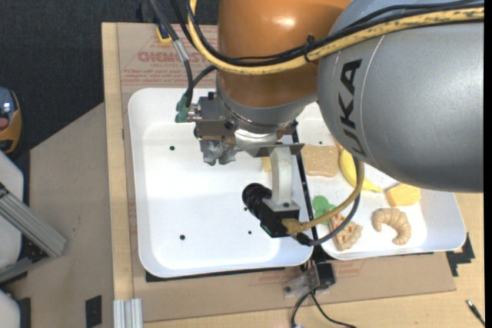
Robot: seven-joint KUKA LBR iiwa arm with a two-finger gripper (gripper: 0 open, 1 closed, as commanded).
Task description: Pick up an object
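My gripper (217,152) hangs over the upper middle of the left bin (165,196), under the arm's orange band; I see nothing between its tips. The objects lie in the right bin (444,230): a slice of toast (320,160), a yellow banana (350,171) partly hidden by the arm, a yellow cheese wedge (404,196), a croissant (393,224), a pizza slice (346,234) and a small green piece (320,205). The gripper is to the left of all of them, across the wall between the bins.
The bins sit on a cardboard sheet (119,165) on the bench. The arm's grey body covers the upper part of the right bin. A metal frame (27,230) stands off the bench at the left.
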